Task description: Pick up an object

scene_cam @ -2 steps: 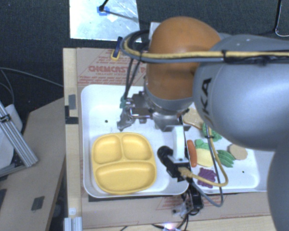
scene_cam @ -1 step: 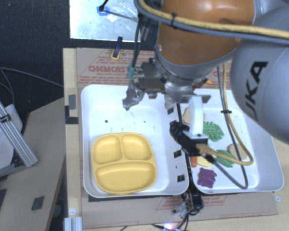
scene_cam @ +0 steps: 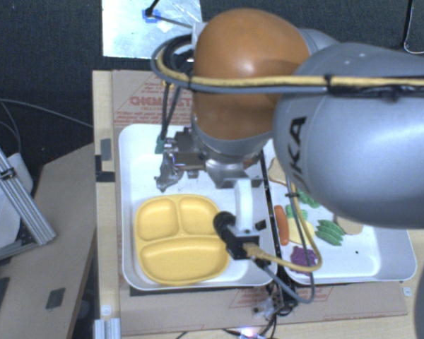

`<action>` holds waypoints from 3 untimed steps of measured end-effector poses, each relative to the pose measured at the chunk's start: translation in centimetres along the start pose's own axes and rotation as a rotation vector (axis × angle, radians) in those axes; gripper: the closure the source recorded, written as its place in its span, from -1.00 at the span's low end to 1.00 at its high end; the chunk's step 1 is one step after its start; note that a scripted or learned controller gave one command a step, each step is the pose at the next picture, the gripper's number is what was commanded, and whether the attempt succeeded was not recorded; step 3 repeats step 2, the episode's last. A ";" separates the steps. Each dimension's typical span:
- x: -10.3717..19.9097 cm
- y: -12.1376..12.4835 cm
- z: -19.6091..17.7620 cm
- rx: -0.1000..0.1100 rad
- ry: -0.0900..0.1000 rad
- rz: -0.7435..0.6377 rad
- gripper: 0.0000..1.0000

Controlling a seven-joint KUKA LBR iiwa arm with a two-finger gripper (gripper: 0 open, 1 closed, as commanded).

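The big grey arm (scene_cam: 353, 126) is reaching in from the right and hanging over the middle of the counter (scene_cam: 106, 210), its orange band (scene_cam: 251, 62) blocking much of the far side of both bins. Below the band, the jaws (scene_cam: 171, 168) are pointing down into the left bin (scene_cam: 127, 189), over its white floor just beyond the far edge of the yellow divided plate (scene_cam: 177, 242). Whether they are clenched or released, I cannot tell; nothing is showing between them. The plate is lying flat in the near half of the left bin, three compartments facing up. A black fitting (scene_cam: 230, 235) with a yellowish cable (scene_cam: 275, 260) is overlapping the plate's right edge. Over in the right bin (scene_cam: 392, 260), a small orange carrot-like piece (scene_cam: 282, 224) is sitting near the divide, a green pod-like piece (scene_cam: 330, 229) is lying just right of it, and a purple piece (scene_cam: 302, 258) is resting nearer the front rim
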State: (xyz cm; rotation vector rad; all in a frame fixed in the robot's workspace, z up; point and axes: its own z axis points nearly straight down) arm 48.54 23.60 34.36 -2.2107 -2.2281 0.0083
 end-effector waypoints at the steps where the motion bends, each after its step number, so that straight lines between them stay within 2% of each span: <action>1: -0.3 5.6 -5.0 -0.014 0.004 0.007 -1.00; 2: -0.2 5.4 -5.8 -0.010 0.003 -0.002 1.00; 3: -0.2 5.4 -5.8 -0.010 0.003 -0.002 1.00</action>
